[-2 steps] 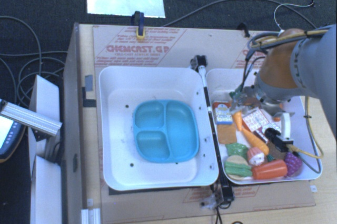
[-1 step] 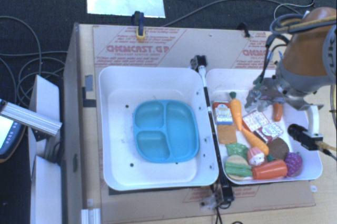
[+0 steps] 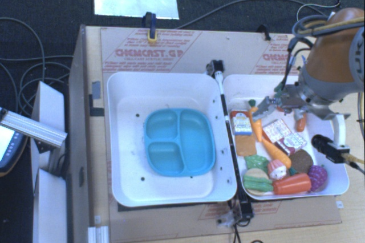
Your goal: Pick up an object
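over the right bin, arm above a heap of toy food

over the right bin [image 3: 342, 182] the grey arm with its orange band reaches in from the right, and the gripper [image 3: 272, 104] hangs above the bin's upper half — whether it is wide or narrow i cannot tell at this slant, and nothing shows clearly gripped. below it lies the toy food: a long carrot [image 3: 275, 150] lying aslant, a shorter orange piece [image 3: 256, 124] beside a small flat packet [image 3: 242, 124], a red-and-white packet [image 3: 283, 132], a dark brown round piece [image 3: 301, 161], a purple bunch [image 3: 318, 177] and a red-orange pepper shape [image 3: 292, 183] near the front wall. the left bin [image 3: 122, 122] holds a blue divided plate [image 3: 179, 142] — three compartments, lying flat near the middle
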`<action>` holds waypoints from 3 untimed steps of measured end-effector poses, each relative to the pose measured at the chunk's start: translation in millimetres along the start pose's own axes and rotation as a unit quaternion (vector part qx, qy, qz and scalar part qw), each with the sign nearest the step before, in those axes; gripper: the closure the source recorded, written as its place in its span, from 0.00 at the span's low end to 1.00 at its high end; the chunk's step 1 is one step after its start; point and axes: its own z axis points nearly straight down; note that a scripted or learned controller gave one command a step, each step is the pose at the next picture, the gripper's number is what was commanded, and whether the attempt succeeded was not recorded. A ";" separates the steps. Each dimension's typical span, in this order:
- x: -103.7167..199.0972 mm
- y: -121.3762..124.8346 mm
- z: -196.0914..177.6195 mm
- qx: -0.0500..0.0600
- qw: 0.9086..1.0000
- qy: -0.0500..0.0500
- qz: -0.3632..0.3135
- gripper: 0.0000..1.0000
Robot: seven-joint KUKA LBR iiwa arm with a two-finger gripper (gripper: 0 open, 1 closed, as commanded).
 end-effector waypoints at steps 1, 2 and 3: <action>-14.8 -7.3 127.2 -0.002 1.000 0.000 0.001 0.00; -34.7 -20.8 134.1 -0.008 1.000 -0.001 0.000 0.00; -34.9 -19.5 126.2 -0.008 1.000 -0.001 0.000 1.00</action>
